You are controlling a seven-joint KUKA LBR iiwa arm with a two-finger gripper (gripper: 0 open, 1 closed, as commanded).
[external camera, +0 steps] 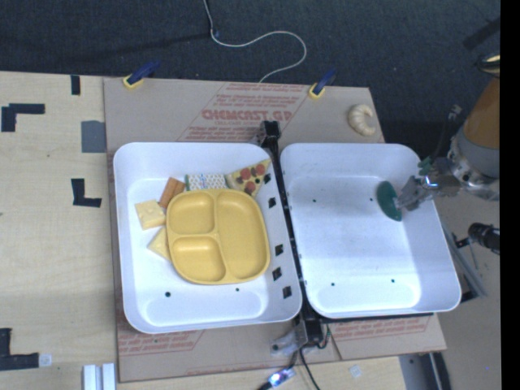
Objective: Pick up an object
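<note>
My gripper (pixel 405 200) reaches in over the right edge of the right bin (pixel 357 291). It is shut on a small dark green oval object (pixel 388 200), whose right edge sits between the fingertips while the rest sticks out to the left over the bin floor. In the left bin (pixel 138 299) lies a yellow divided plate (pixel 218 236). Around its upper left edge are several small pieces: a pale yellow square (pixel 149 214), an orange-brown block (pixel 171 191) and a patterned piece (pixel 252 175).
A central divider with black clips (pixel 280 218) separates the two bins. A beige ring-shaped item (pixel 362 119) rests on the cardboard behind the right bin. A white cable (pixel 260 43) trails across the dark cloth at the back.
</note>
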